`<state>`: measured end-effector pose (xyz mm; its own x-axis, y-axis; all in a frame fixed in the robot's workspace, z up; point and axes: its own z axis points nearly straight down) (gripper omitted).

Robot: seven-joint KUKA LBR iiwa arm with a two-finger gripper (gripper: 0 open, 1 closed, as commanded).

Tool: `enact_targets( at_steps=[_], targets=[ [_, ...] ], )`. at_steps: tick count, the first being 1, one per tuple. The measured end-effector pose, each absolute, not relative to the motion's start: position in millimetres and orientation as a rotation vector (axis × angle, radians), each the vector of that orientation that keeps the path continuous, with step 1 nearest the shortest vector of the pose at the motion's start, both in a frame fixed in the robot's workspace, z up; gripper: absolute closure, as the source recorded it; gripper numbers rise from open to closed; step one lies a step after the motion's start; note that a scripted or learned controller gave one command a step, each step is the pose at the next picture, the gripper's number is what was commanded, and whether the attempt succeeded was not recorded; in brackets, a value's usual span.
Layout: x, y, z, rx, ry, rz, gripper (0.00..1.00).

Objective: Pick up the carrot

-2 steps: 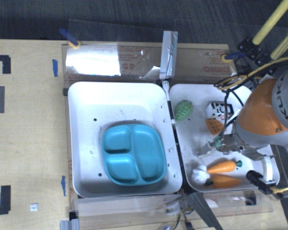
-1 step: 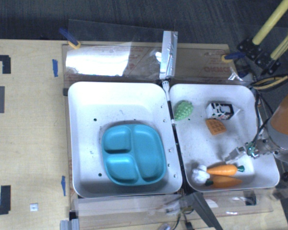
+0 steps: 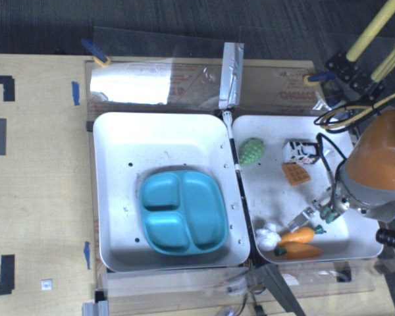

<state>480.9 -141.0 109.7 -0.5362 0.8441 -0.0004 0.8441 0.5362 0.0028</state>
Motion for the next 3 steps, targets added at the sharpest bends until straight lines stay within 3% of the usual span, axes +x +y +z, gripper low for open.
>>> enact_targets(
  at_steps=[1, 2, 3],
  targets=[
    [480.5, -121.0, 87.8, 1.37, 2.822, -0.001, 0.0],
    [483.3, -120.9, 99.5, 1.368, 2.814, 0.004, 1.0],
    [481.5, -71.4, 216.4, 1.028, 2.961, 0.003, 1.0]
  ],
)
